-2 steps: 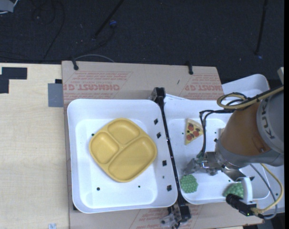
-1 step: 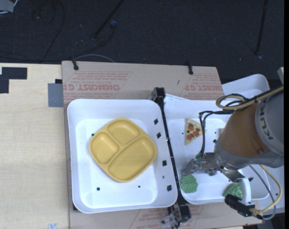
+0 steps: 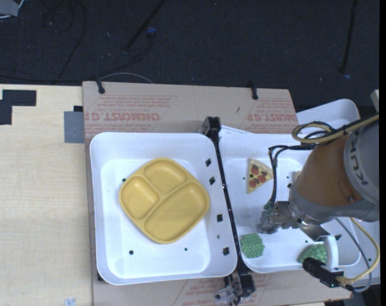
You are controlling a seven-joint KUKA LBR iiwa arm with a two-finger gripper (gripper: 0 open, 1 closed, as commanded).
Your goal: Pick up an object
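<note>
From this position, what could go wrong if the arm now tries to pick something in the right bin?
1. The gripper sits close above the green piece; a small miss could push it against the bin wall.
2. The pizza slice toy lies flat, so it may slip.
3. Cables hang near the arm and might snag.

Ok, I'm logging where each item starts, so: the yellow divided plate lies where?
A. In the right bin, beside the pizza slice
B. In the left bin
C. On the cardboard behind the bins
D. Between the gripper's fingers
B. The yellow divided plate lies flat on the floor of the left bin, while the pizza slice lies across the divider in the right bin.
</note>
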